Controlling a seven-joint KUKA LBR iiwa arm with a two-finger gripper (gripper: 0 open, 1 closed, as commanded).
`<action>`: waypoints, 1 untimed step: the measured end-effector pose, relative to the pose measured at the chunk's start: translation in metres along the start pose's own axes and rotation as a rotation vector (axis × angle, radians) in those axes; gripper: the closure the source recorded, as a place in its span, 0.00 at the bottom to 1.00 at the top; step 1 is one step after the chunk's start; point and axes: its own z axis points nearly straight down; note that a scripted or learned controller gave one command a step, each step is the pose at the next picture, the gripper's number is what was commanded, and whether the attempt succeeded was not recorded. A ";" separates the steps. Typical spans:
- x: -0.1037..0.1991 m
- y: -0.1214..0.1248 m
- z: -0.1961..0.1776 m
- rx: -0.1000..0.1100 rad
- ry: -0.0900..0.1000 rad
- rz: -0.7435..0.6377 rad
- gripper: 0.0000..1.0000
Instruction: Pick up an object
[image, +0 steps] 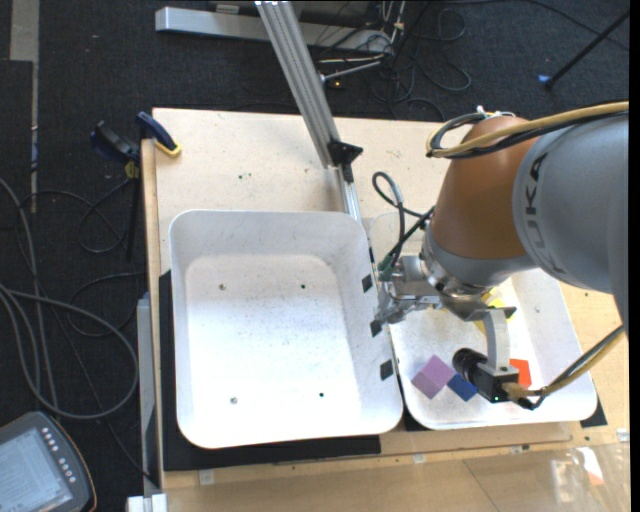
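Observation:
My gripper (408, 298) hangs over the left part of the right bin (560, 330), close to the wall shared with the left bin, and the bulky grey and orange wrist hides most of it. A purple block (434, 377) lies near the bin's front, below the gripper and apart from it. Touching its right side is a small blue block (462, 387). An orange block (518, 372) sits further right. A bit of a yellow object (497, 298) peeks out from under the wrist.
The left bin (270, 320) is a wide white tray with dark specks. A slanted metal pole (305, 80) rises from the bench behind the bins. A blue and yellow clamp (160, 135) grips the bench's far left corner.

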 end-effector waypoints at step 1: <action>0.052 -0.012 -0.002 0.000 0.000 0.000 1.00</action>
